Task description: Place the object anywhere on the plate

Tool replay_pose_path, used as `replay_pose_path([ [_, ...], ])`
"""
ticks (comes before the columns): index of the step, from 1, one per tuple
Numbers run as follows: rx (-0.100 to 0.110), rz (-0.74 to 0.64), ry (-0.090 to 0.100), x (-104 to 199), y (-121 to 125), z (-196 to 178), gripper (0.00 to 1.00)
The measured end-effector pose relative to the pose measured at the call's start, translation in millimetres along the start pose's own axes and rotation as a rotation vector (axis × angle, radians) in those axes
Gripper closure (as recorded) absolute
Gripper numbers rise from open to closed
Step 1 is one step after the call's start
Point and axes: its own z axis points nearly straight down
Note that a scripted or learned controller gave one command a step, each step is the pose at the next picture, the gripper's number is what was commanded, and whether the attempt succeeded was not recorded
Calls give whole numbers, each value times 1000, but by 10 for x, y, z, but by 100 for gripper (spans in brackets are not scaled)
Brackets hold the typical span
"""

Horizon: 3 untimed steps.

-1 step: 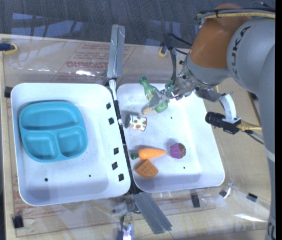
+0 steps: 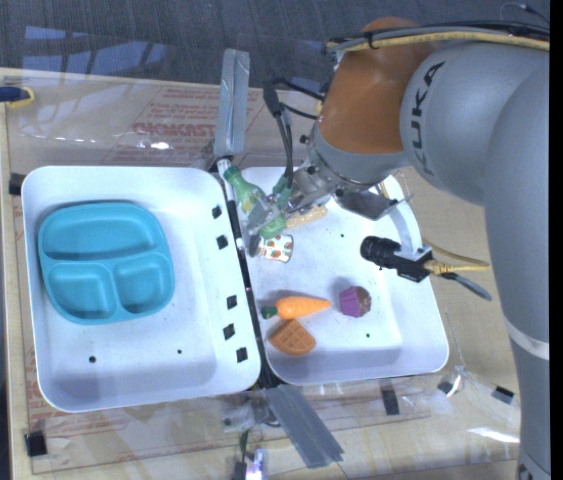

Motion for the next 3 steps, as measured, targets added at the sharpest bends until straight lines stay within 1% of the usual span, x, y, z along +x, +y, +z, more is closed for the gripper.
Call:
replay_pose_path([
  [1,2,20,0,1046,415,520,100],
  [2,0,-122,-2,1459,886,870,100],
  [3,-1,-122,-2,1457,886,868,0],
])
